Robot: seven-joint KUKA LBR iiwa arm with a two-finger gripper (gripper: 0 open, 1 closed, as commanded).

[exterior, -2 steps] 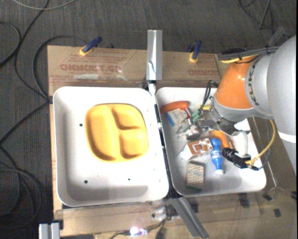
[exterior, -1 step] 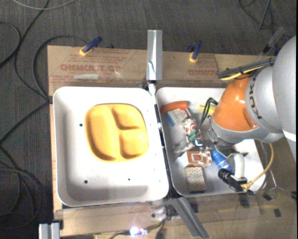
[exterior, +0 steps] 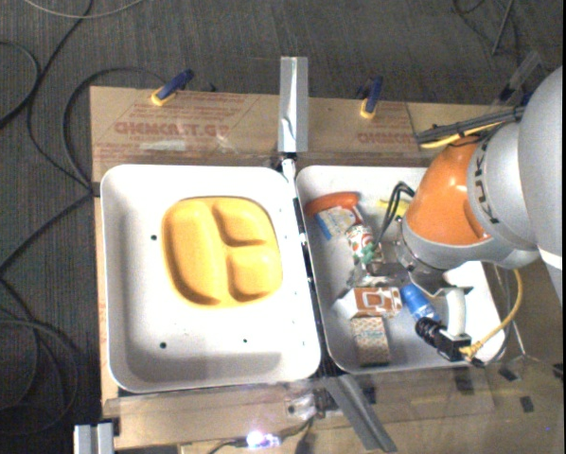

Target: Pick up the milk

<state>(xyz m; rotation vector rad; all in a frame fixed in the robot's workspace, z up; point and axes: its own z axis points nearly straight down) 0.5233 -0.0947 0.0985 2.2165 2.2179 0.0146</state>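
In the right bin (exterior: 482,282) a small orange-and-white carton, which I take for the milk (exterior: 378,300), lies on its side near the front. My gripper (exterior: 381,267) hangs from the orange wrist band just above the carton in the view, close over it. The gripper's body hides the space under it. No part of the carton shows between the gripper's parts. The grey arm covers the right side of this bin.
Around the carton lie a small green-and-red printed can (exterior: 361,242), a red-and-blue packet (exterior: 333,210) at the back, a brown block (exterior: 370,340) at the front and a blue item (exterior: 414,301). A yellow divided tray (exterior: 223,249) sits in the left bin (exterior: 132,282).
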